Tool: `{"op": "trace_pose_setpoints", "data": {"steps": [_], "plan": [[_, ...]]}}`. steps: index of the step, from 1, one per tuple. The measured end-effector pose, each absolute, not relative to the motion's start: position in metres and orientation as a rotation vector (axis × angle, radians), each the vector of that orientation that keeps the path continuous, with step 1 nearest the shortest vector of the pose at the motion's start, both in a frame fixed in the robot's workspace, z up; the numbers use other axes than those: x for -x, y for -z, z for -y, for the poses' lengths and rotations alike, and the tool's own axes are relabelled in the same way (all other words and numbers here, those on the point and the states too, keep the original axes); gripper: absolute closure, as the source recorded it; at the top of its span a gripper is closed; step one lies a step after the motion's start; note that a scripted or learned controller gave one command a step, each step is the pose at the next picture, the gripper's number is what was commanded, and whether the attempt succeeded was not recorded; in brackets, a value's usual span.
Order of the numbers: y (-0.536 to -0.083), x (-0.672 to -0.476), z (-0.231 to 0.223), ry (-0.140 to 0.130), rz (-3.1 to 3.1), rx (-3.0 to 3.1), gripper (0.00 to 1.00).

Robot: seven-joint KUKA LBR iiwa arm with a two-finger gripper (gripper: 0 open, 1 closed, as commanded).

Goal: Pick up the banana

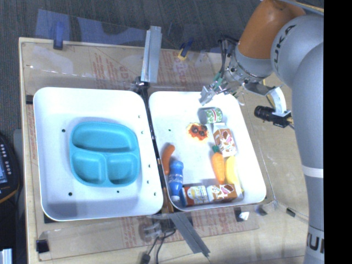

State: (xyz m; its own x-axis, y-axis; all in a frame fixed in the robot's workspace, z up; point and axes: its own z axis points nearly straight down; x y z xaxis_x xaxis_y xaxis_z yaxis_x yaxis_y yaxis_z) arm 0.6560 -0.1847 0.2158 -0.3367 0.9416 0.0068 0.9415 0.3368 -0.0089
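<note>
Camera view, looking down on the tabletop. My pincer (208, 94) hangs over the far rim of the right bin (250, 147), at the end of the grey arm (300, 54) with its orange band. I cannot tell from this slant whether the pincer is open or closed, and I see nothing held at its tip.

The banana (232, 171) lies well apart from the pincer, toward the near end of the same bin and slightly to the arm's side of it. Its long axis runs roughly along the bin's length, that is, nearly along the line from the pincer toward the near wall. An orange carrot-like piece (219, 167) lies just beside it, on the side away from the arm, and seems to touch it along its flank.

Between the pincer and the banana stand a small green can (211, 115) and a printed carton (224, 140); beyond the banana a flat box (212, 192) lies across the near wall.

In my judgement, the coming move turns on carrying the pincer over can and carton, then closing across the banana's short axis.
</note>
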Motion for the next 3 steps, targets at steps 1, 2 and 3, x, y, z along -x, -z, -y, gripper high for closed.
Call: {"op": "trace_pose_setpoints", "data": {"steps": [1,2,3], "plan": [[-0.214,-0.657,0.189,-0.004,2.618,1.719,1.00],[-0.212,-0.657,0.191,-0.003,2.681,1.617,1.00],[-0.218,-0.656,0.176,-0.004,2.697,1.586,1.00]]}}
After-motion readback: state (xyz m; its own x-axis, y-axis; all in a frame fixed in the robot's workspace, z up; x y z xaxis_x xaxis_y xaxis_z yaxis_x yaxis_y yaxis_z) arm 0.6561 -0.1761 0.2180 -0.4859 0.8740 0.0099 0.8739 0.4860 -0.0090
